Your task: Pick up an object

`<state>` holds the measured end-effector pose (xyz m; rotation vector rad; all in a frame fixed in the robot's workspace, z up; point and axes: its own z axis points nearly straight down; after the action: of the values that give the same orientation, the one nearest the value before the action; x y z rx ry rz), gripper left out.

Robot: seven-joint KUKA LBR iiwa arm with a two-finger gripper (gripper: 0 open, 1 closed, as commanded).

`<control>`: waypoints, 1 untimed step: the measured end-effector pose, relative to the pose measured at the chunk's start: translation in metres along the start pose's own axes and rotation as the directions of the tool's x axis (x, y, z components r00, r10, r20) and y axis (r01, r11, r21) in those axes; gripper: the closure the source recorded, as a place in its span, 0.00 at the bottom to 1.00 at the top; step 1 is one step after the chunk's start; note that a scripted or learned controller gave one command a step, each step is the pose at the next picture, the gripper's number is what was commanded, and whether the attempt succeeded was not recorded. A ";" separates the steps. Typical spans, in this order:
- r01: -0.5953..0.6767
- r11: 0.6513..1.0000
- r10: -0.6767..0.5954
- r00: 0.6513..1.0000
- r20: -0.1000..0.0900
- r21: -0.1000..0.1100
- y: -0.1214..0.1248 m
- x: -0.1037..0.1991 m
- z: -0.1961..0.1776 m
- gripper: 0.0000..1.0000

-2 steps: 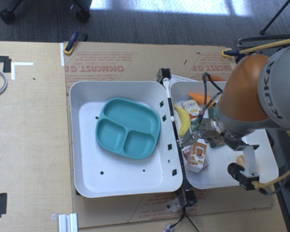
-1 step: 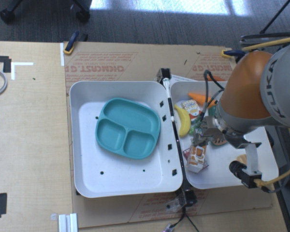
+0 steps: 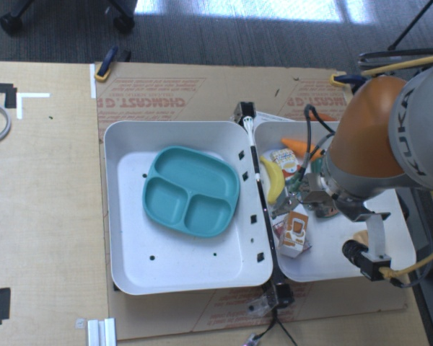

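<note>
- I am looking down at the bench (image 3: 50,215) with two white bins on it, side by side.
- The left bin (image 3: 123,265) has a teal plate (image 3: 191,192) with three little sections. It lies flat near the middle of that bin.
- The right bin (image 3: 325,269) has the small things I could pick up. They are piled close to the wall the two bins share.
- There is a yellow banana (image 3: 273,182) right by that shared wall. It is soft and bends a bit, so a hard squeeze would squash it. I think the middle of it is the best place to grab.
- Next to the banana, toward the bench's near edge, is a small carton (image 3: 295,234) in white and brown. It looks light and boxy. Its flat sides would be easy to hold, but the card could dent.
- An orange carrot (image 3: 301,147) sits toward the far edge of that bin. It looks smooth, so it might slip.
- A small white packet (image 3: 283,158) lies between the carrot and the banana.
- My arm (image 3: 379,132) hangs over the right bin and covers a lot of it.
- The pincer (image 3: 297,194) is low, just by the banana and carton. I cannot tell if it is spread or pressed together, or if it has anything.
</note>
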<state>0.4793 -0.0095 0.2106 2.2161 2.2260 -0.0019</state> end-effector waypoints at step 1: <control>-0.005 1.000 0.005 1.000 -0.005 -0.010 0.002 -0.083 0.088 0.00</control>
<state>0.4814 -0.0929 0.1230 2.2197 2.2181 0.0145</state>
